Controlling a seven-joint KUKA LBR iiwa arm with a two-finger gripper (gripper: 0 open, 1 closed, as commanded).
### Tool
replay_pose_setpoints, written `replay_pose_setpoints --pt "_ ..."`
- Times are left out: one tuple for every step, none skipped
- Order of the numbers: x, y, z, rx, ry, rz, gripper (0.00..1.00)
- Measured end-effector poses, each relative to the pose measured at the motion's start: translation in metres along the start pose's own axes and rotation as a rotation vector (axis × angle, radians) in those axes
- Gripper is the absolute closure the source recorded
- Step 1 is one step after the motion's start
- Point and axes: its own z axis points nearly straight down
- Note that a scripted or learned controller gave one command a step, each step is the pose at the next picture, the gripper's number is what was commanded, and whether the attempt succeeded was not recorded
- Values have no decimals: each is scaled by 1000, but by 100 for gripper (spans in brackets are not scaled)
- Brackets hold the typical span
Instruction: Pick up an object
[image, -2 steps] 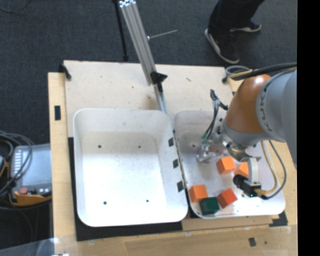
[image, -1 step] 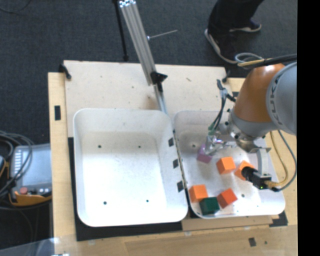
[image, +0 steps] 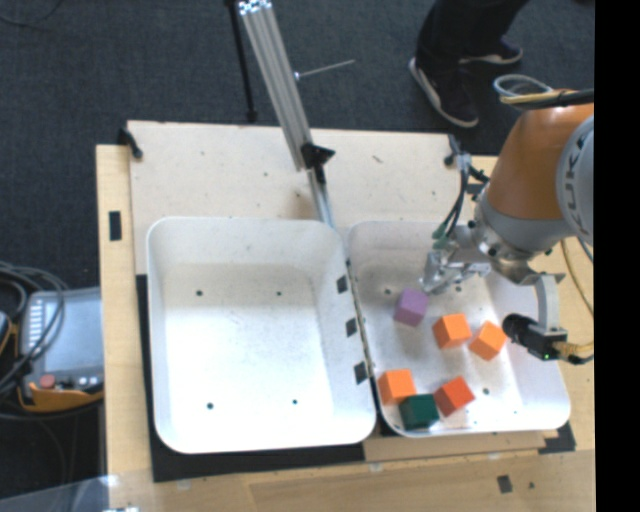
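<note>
Gripper (image: 437, 278), grip state unclear, hangs just above a tilted purple cube (image: 410, 307); orange cubes (image: 452, 330) lie just beyond it

In the right bin (image: 520, 405) lie six small blocks: one purple block (image: 410, 307), four orange blocks (image: 451, 330) (image: 488, 340) (image: 397, 384) (image: 454, 395), and one green block (image: 419, 411) at the front rim.

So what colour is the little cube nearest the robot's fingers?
Pale purple cube, clearest in the overhead camera view.
</note>
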Motion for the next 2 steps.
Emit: replay_pose_setpoints --pt "43 -3 3 7 1 -3 100" --pt "105 3 4 6 3 -5 100"
